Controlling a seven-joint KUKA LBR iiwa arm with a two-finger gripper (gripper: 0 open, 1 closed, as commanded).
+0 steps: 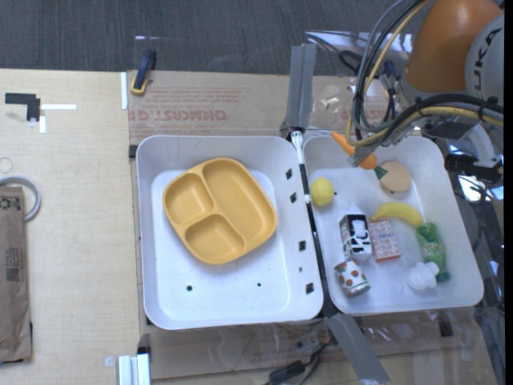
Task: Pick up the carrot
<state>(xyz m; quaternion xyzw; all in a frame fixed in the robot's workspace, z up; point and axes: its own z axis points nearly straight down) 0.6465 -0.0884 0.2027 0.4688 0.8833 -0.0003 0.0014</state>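
While the carrot [353,150] lies at the right bin's [461,239] far left corner, the claw [362,156] hovers right at it. Whether it is apart or clamped I cannot tell, so the lift looks undone.

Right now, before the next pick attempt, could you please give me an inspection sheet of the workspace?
Surface: two white bins side by side on a light wooden bench; left bin, right bin.
Job's things: carrot at the right bin's far left corner, partly under the cables.
Clutter: yellow divided plate in the left bin; lemon, banana, green bottle, can and cartons in the right.
Gripper: hidden behind the arm and cables; state unclear.
Cables: yellow and black bundle looping over the right bin.
Surroundings: cardboard sheet behind the bins.
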